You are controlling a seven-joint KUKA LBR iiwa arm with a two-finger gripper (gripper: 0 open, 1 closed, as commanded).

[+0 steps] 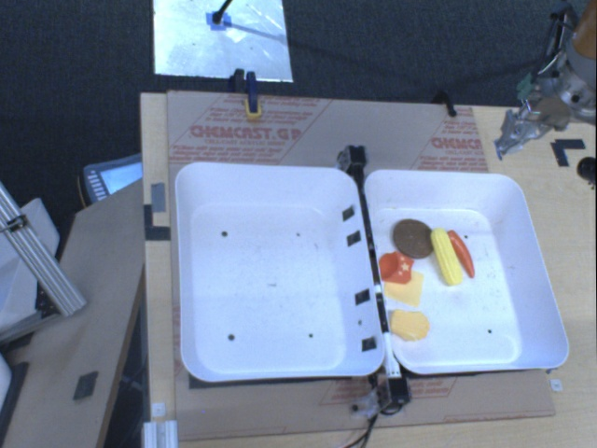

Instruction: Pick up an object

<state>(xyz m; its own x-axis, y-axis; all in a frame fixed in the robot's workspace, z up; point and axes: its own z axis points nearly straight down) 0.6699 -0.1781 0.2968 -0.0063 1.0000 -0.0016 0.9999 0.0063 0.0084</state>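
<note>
Nothing picked yet. The pincer (515, 136) is seen at the upper right of the frame, above the tabletop (522, 171) and outside both bins, well apart from the objects; whether it is apart or together cannot be told at this size, and nothing is seen held in it. All candidates are clustered in the right bin (536, 278), toward its left wall at frame centre-right: a brown round disc (412, 238), a yellow corn cob (446, 256) with a red pepper-like piece (462, 253) touching its right side, a red chunk (396, 267), a pale yellow wedge (406, 289) just below it, and a yellow-orange lump (409, 325) lowest. The left bin (201, 250) holds no objects. Everything is judged left to do: approach, descent, closing, lift. Likely obstacles: tight crowding of the pieces and the divider clips (359, 241) along the shared wall just beside the red chunk; the lump sits most apart and looks easiest.
</note>
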